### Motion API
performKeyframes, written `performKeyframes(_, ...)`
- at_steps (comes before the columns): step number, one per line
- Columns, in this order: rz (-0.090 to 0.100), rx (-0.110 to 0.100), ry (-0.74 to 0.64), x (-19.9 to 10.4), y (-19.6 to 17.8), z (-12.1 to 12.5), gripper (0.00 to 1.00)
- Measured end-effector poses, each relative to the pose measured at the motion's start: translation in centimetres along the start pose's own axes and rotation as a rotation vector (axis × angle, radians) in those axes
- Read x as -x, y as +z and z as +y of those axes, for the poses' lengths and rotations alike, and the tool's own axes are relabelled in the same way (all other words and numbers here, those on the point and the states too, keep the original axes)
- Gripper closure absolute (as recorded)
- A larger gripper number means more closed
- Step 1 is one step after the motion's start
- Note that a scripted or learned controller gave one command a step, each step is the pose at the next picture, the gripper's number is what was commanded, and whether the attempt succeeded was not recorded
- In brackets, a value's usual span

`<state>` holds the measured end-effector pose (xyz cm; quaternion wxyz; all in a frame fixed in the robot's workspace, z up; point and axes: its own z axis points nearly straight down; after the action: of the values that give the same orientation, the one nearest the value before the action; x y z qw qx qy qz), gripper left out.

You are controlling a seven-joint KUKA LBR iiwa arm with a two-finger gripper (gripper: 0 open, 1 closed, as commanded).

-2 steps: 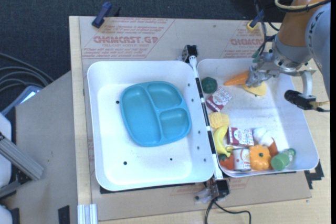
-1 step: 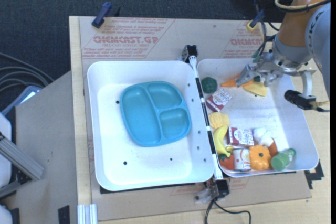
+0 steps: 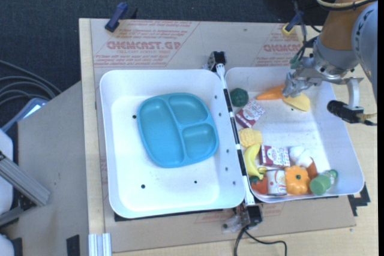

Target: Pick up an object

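You are looking down on a desk (image 3: 150,39) covered by a printed cardboard sheet and carrying two shallow white bins side by side. The left bin (image 3: 120,183) is holding a blue divided plate (image 3: 178,129), which is lying flat near its middle. The right bin (image 3: 342,147) is holding the small toy foods.

Your arm (image 3: 348,15) is reaching in from the right, and its jaws (image 3: 294,86) are sitting low over the far end of the right bin. They are hovering between a toy carrot (image 3: 270,93) on their left and a yellow wedge-shaped piece (image 3: 299,102) just below them; whether they are touching either, you cannot tell. You cannot tell how wide the jaws are standing, nor whether anything is sitting between them.

Further along that bin, a dark green round toy (image 3: 239,95) is lying beside the dividing wall, with a red-and-white packet (image 3: 251,112) next to it. Toward the near end, a corn cob (image 3: 250,138), a banana (image 3: 252,160), a small carton (image 3: 277,156), an orange pumpkin-like toy (image 3: 296,180) and a green piece (image 3: 323,182) are crowding together.
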<state>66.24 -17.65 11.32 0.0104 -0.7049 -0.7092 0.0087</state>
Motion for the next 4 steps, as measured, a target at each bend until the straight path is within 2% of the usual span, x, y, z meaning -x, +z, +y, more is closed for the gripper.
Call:
performKeyframes(1, 0.0, 0.0, 0.0, 0.0, 0.0, 0.0, 0.0)
performKeyframes(2, 0.001, 0.007, 0.003, 2.3, 2.9, 0.1, 0.0)
performKeyframes(3, 0.0, -0.002, 0.004, 2.4, 2.2, -0.1, 1.0)
performKeyframes(4, -0.001, 0.0, 0.004, 2.4, 2.1, -0.1, 0.0)
